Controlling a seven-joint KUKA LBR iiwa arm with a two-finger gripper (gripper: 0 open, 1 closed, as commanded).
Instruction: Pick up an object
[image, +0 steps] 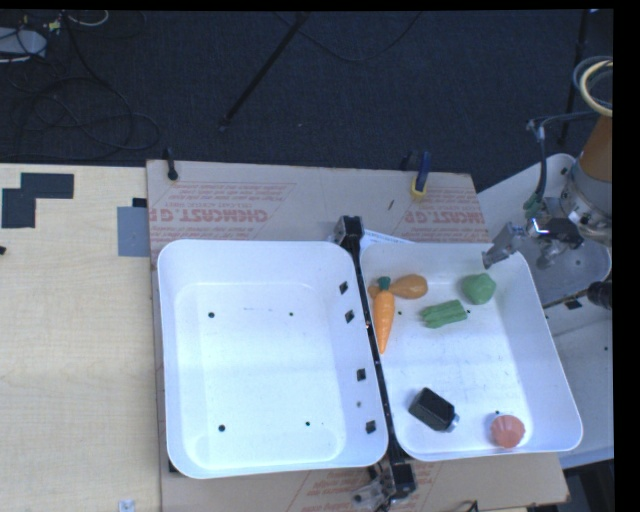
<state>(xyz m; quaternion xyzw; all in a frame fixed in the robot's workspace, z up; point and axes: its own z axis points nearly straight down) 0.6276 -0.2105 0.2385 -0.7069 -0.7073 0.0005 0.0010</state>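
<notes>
The right bin (556, 370) holds several small objects. An orange carrot (383, 318) lies along its left wall beside an orange rounded piece (409, 287). A green lump (478, 288) and a long green piece (443, 314) sit at the back. A black block (433, 409) and a pinkish-red ball (507, 431) rest near the front. My gripper (525, 245) hangs over the bin's back right corner, just right of the green lump and above it, with nothing seen in it.
The left bin (180, 300) stands beside the right one, with a black divider (362, 330) between them. Both rest on cardboard (250, 205) held by clips. A wooden bench top (70, 330) lies to the left, with cables behind it.
</notes>
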